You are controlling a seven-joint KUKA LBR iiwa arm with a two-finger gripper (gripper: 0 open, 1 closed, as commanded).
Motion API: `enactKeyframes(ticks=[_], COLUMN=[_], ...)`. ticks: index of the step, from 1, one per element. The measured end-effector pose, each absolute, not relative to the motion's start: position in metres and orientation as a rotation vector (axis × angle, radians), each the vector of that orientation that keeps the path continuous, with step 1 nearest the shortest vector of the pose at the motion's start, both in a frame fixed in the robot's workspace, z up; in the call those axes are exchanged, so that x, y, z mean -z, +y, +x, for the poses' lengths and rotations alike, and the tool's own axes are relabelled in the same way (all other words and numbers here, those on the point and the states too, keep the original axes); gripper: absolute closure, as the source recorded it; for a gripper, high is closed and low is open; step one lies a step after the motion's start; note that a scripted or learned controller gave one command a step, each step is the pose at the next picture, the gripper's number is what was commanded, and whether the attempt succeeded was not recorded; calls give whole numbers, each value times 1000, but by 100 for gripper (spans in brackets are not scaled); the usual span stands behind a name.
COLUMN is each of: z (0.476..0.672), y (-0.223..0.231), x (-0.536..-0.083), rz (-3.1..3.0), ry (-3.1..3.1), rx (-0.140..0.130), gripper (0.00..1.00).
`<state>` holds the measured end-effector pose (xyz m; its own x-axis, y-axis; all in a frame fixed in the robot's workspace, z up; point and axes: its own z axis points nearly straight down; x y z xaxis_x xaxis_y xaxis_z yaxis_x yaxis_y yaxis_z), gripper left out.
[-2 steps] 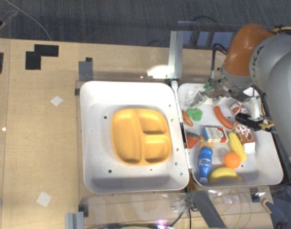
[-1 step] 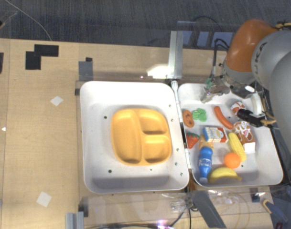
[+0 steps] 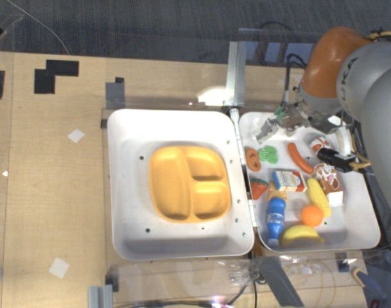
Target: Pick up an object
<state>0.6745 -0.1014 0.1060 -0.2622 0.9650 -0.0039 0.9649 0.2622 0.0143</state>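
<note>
the scene is lit evenly from above, bright but not harsh. a small white glare spot sits on the bench just behind the left bin — another weak one shows at the bottom edge. the white bins are a little overexposed, so their surface has few details. shadows are soft and short, mostly inside the bin walls and under the yellow tray. the picture is slightly soft everywhere — small toys in the right bin look blurred, and the arm at the right is unsharp.
</note>
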Motion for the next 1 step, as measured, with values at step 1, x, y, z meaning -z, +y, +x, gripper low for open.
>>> enactKeyframes(ticks=[1], z=[672], y=[-110], x=[-92], rz=[1929], ry=[2477], rx=[-11], gripper=[0])
